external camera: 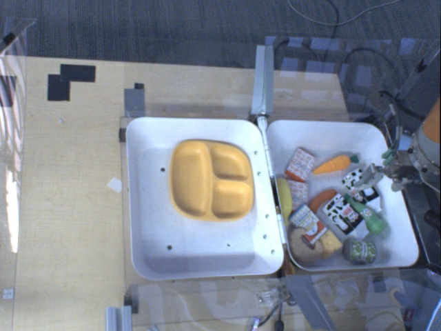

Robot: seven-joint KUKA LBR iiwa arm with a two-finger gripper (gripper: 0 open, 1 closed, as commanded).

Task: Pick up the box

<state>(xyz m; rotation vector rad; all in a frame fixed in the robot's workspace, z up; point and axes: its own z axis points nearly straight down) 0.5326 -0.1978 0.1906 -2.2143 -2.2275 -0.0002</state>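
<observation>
A small box (300, 163) with a red and white print lies in the upper left part of the right bin (324, 131). A second, similar box (298, 193) lies just below it, and a black-and-white patterned carton (342, 214) sits near the bin's middle. My gripper (383, 173) reaches in from the right, over the bin's right side. It is next to a cow-patterned item (354, 179) and well right of the printed boxes. Nothing is visibly held.
The right bin also holds an orange carrot (333, 164), a yellow banana (284, 197), a green bottle (373, 219), a round bread-like item (308, 245) and a greenish can (360, 252). A yellow divided tray (210, 179) lies in the left bin (148, 205).
</observation>
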